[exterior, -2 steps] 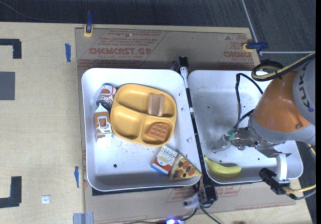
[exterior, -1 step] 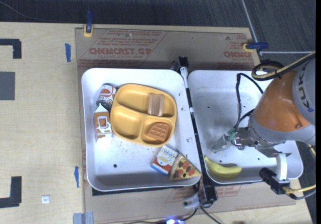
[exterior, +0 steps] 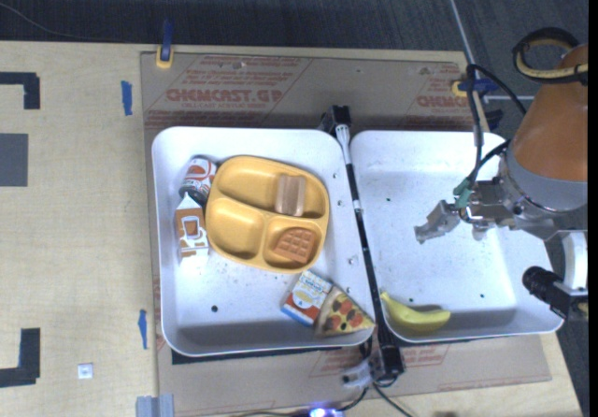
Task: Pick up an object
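Observation:
My gripper (exterior: 435, 224) hangs over the middle of the right bin (exterior: 411, 172), reaching in from the right, its fingers spread open with nothing between them. A yellow banana (exterior: 414, 314) lies at the front left corner of the right bin, well below the gripper. In the left bin (exterior: 177, 294) sits a yellow divided plate (exterior: 238, 219) with a waffle (exterior: 294, 242) and a brown block (exterior: 290, 193) in its compartments. A can (exterior: 196, 179) and a small white and orange carton (exterior: 190, 230) lie left of the plate. A small box (exterior: 306, 298) and a pizza slice (exterior: 344, 314) lie at the front.
The raised rim between the two bins (exterior: 357, 219) runs front to back. A black bracket (exterior: 336, 116) sits at its far end and a cable clamp (exterior: 383, 364) at its near end. Brown board (exterior: 299, 88) lies under both bins. Cables (exterior: 481, 125) trail from the arm.

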